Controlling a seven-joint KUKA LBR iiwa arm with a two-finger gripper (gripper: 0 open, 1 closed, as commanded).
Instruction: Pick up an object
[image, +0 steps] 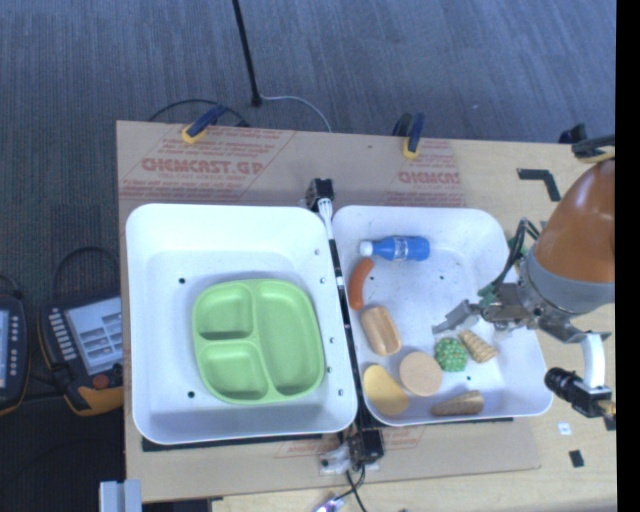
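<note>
over right bin (495, 232), tool (462, 318) hangs low, fingers look apart, nothing between them. green ball (451, 354) and ridged cone (478, 346) just below it. step: approach, no grasp yet. next: descend onto one item, close.

We're looking at a robotics lab — a cardboard sheet (300, 165) w/ printed lettering is clamped (203, 124) to the bench under two white bins (160, 240), cables (245, 50) trail over grey carpet (80, 80), and a control pendant (85, 345) sits at the left edge.
</note>
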